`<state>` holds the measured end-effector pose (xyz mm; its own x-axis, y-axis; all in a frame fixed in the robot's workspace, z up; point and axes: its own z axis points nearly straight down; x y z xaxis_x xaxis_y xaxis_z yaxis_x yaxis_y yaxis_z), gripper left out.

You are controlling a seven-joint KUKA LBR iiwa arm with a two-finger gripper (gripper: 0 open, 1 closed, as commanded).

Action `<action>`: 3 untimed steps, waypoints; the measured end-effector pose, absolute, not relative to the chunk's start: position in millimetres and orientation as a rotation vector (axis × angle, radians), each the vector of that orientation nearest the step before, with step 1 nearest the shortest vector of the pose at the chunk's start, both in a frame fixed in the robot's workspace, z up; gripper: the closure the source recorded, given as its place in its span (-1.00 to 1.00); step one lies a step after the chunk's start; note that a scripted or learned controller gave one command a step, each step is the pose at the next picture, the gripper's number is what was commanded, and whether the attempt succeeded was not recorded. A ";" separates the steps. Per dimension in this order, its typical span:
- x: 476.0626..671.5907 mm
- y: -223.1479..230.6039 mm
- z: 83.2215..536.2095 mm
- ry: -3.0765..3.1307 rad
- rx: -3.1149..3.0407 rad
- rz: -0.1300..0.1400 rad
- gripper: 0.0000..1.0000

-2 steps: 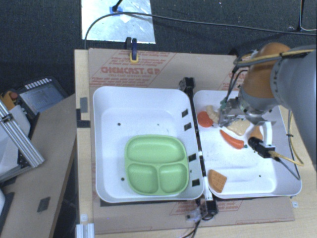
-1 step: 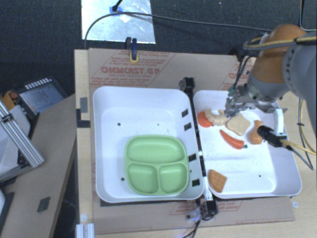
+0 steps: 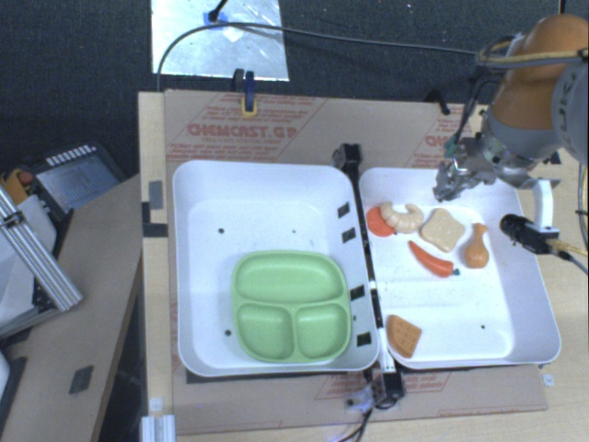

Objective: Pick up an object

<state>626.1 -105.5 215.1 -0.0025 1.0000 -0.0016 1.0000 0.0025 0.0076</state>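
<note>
A: We see the gripper (image 3: 448, 186) over the far edge of the right bin (image 3: 515, 339), just above the toy food. We can't tell how its tips are set, and we see nothing in its grasp.

B: Closest object?

A: The slice of toast (image 3: 443, 229), tan, lying flat just below the tips. Left of it we have a pale shrimp-like curl (image 3: 402, 215) partly on a red-orange disc (image 3: 376, 221). A red pepper (image 3: 431, 259) lies in front of the toast, and a tan drumstick (image 3: 476, 247) sits to its right. A waffle-like orange cracker (image 3: 403, 335) sits near the front left corner.

B: Other bin?

A: The left bin (image 3: 212, 201) holds a green three-compartment plate (image 3: 291, 304), toward the front.
</note>
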 end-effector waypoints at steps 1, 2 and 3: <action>627.0 -105.5 226.1 2.224 2.216 0.003 1.00; 630.0 -56.9 233.9 2.231 2.211 0.005 1.00; 625.6 -0.2 241.8 2.233 2.210 0.006 1.00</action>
<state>625.6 -0.2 241.8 -0.0103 0.9999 0.0026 0.9999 0.0103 0.0024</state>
